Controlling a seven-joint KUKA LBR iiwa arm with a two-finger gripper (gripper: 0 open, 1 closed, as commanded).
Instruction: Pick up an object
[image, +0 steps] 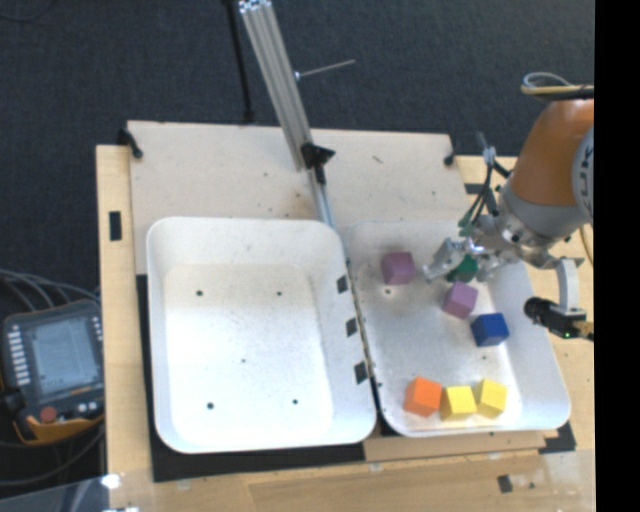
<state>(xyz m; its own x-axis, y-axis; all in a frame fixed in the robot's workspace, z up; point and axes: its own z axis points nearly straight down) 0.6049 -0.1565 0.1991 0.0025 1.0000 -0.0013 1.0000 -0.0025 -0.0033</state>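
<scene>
Purple block (460, 299) just below gripper (458, 266); finger state unclear; no readable writing in right bin (540, 400).

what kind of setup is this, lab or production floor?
Most likely a robotics lab grasping bench. Two shallow white bins, left bin and right bin, sit on a wooden bench, small coloured blocks like the orange block lie in the right one, and a teach pendant sits at left.

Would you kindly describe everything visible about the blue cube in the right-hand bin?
The blue cube is a small, solid-coloured block with a matte look, lying flat on the floor of the right bin. It sits apart from the nearby purple cube and the yellow ones below. Nothing visibly touches it except the bin.
</scene>
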